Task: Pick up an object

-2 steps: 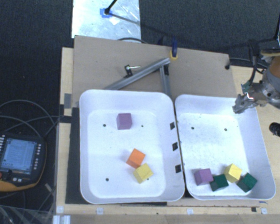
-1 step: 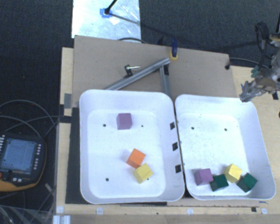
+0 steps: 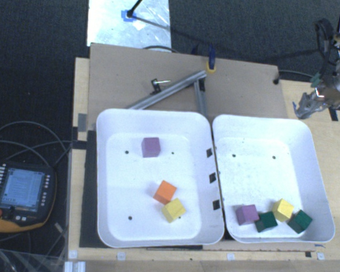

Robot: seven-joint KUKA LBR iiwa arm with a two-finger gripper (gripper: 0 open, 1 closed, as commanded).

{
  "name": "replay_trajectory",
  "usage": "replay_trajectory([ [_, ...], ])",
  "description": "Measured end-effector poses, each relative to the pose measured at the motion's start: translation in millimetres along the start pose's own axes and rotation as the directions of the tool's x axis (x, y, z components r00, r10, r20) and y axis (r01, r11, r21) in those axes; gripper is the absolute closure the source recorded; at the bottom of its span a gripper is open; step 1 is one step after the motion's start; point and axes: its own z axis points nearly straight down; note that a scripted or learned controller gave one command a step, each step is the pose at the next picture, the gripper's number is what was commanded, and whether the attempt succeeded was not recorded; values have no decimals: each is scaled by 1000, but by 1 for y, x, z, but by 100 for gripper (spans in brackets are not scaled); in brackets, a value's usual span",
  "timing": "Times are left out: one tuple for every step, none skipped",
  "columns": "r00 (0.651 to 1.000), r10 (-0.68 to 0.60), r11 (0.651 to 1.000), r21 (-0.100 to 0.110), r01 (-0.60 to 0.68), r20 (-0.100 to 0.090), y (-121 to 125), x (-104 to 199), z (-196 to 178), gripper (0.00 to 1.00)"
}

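While the gripper (image 3: pixel 309 107) hangs at the upper right, outside the right bin (image 3: pixel 314 149) and above the bench (image 3: pixel 249 86), its fingers look slightly parted with nothing between them. Purple (image 3: pixel 150 147), orange (image 3: pixel 165 191) and yellow (image 3: pixel 174 210) cubes lie in the left bin (image 3: pixel 106 174). Along the right bin's near edge sit a purple block (image 3: pixel 247 213), two green blocks (image 3: pixel 265 222) and a yellow block (image 3: pixel 283 209).

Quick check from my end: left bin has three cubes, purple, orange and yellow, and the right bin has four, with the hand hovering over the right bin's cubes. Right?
Not quite. The cube counts hold, but the camera view shows the hand off beyond the right bin's far right corner, over the bench, nowhere near that bin's cubes, which sit along its near edge.
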Motion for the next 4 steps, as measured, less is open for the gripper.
replay_trajectory([
  [1000,-5,1000,3,5,-3,-6,58,-3,100],
  [1000,-4,1000,5,4,-3,-26,108,-1,100],
  [1000,-3,1000,6,4,-3,-39,151,13,100],
  [1000,-4,1000,5,5,-3,-49,201,10,100],
])
